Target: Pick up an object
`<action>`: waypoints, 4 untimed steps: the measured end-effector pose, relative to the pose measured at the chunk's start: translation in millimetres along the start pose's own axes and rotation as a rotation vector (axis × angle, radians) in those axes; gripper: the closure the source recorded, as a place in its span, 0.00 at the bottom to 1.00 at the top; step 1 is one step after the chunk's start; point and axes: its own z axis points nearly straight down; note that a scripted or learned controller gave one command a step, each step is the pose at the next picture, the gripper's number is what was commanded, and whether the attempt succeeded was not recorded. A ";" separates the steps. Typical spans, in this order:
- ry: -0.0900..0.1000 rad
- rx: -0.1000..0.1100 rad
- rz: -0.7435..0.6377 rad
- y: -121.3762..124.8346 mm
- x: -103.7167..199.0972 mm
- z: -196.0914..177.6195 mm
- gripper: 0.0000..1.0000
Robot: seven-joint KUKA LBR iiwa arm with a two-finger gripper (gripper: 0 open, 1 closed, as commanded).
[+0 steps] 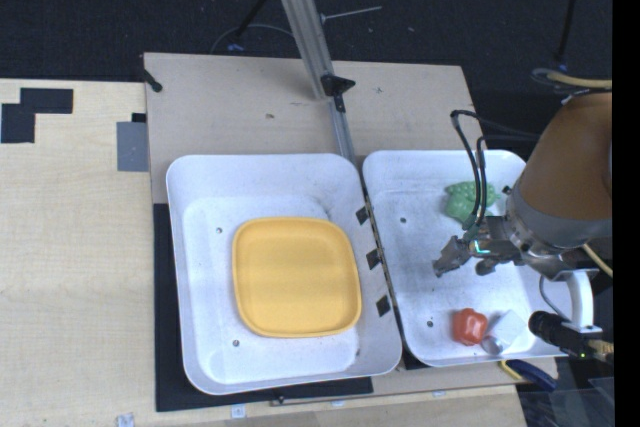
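A yellow square plate (297,276) lies flat in the left bin (195,185). In the right bin (420,177) a green crumpled object (462,200) rests near the far right side, partly behind a black cable. A small red object (469,325) lies near the front edge, with a small grey piece (492,343) beside it. My gripper (447,261) hangs low over the middle of the right bin, between the green and red objects and touching neither. Nothing shows between its dark fingers.
The arm's orange band and grey wrist (565,185) cover the right bin's right side. A slanted aluminium rail (308,20) stands behind the bins. Black clips (372,258) line the divider between the bins.
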 end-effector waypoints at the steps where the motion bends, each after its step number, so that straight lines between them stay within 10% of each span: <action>1: 0.000 0.000 0.000 0.0 0.0 0.0 0.00; 4: -0.001 -0.001 0.000 8.7 -5.6 117.5 0.00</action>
